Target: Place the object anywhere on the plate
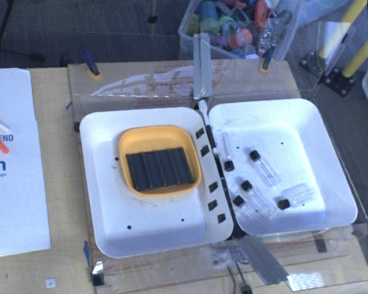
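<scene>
Camera view: two white bins are sitting side by side on the bench. The left bin [108, 230] is holding a yellow plate [129, 143]. A dark ribbed slab [159, 169] is lying flat on this plate, toward its 6 o'clock side. The slab's long axis is running from 9 o'clock to 3 o'clock, and its ribs are crossing from 12 to 6.

The right bin [305, 115] is holding several clear vials with black caps. One vial [263, 168] is lying with its cap pointing toward 11 o'clock. Another vial [295, 196], near the bin's 5 o'clock corner, is pointing its cap toward 8 o'clock.

Whether the gripper is apart or together cannot be told, nor how the slab is lying relative to it.
</scene>
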{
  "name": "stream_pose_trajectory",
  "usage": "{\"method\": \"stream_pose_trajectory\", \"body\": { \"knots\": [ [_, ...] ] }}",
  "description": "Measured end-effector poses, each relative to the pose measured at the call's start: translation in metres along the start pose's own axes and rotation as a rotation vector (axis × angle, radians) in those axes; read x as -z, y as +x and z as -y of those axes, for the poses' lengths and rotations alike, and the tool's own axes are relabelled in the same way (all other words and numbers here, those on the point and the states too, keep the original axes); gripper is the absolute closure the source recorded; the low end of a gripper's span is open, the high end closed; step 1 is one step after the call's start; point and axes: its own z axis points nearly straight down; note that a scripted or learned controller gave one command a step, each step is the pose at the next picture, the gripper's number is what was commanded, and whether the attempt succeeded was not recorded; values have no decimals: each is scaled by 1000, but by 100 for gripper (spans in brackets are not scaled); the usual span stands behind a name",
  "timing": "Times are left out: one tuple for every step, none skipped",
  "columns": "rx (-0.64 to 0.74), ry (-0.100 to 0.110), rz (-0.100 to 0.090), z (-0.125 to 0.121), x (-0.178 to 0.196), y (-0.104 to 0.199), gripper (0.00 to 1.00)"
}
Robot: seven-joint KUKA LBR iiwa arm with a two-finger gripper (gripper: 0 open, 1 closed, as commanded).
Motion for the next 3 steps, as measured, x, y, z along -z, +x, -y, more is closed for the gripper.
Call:
{"method": "stream_pose_trajectory", "body": {
  "knots": [
    [266, -14, -7, -53, 28, 36, 100],
    [504, -17, -4, -57, 24, 38, 100],
    [809, -15, -2, -57, 26, 38, 100]
  ]
}}
